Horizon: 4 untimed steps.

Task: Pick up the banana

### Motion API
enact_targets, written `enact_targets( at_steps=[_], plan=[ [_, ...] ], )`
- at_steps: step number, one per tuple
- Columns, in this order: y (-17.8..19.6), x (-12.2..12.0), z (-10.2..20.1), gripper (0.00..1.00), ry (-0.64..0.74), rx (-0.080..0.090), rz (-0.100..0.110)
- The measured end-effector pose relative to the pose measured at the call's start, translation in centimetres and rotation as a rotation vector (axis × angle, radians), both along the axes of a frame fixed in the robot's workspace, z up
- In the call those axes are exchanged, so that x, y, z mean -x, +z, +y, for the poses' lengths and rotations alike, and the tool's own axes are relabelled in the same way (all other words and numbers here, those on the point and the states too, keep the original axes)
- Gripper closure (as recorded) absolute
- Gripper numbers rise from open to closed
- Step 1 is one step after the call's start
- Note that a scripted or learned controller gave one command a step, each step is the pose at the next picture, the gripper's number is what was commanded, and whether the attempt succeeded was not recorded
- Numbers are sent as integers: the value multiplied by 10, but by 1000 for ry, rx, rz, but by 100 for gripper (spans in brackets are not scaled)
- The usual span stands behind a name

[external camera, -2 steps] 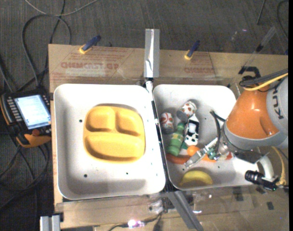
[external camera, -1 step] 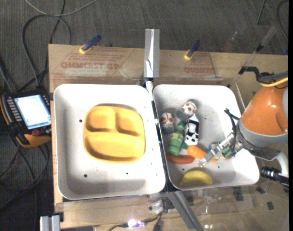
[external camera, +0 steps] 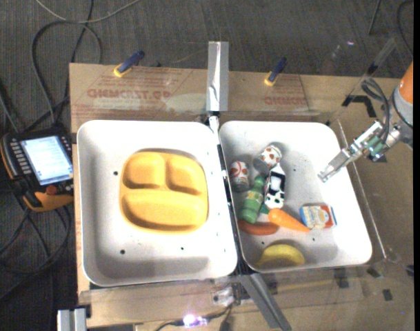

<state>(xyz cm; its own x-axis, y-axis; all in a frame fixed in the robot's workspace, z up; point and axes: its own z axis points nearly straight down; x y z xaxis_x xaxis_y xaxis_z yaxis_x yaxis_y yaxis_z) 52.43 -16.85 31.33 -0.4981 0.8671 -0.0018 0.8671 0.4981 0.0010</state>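
Observation:
The yellow banana [external camera: 281,255] lies in the right bin [external camera: 347,247], close to its front wall, curved side up. My gripper [external camera: 327,174] hangs over the right bin's right-hand part, pointing down and left, well behind and to the right of the banana. Nothing is seen held in it. The arm's orange band shows at the view's right edge.
Just behind the banana lie an orange carrot [external camera: 289,219], a red piece [external camera: 259,229], a green bottle [external camera: 253,204], a black-and-white cow figure [external camera: 275,188], a small carton [external camera: 316,216], a can [external camera: 239,174] and a red-and-white item [external camera: 270,155]. The left bin holds a yellow divided tray [external camera: 165,189].

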Motion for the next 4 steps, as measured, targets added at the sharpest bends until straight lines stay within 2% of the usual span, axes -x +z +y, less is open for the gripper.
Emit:
enact_targets(
  at_steps=[1, 2, 3, 4],
  plan=[
    [-96, 30, 8, 0, 49, -2, 3],
    [-210, 42, 53, 0, -96, -3, 6],
    [-224, -78, 34, 0, 218, 5, -6],
    [-219, 14, 29, 0, 462, -1, 4]
  ],
)
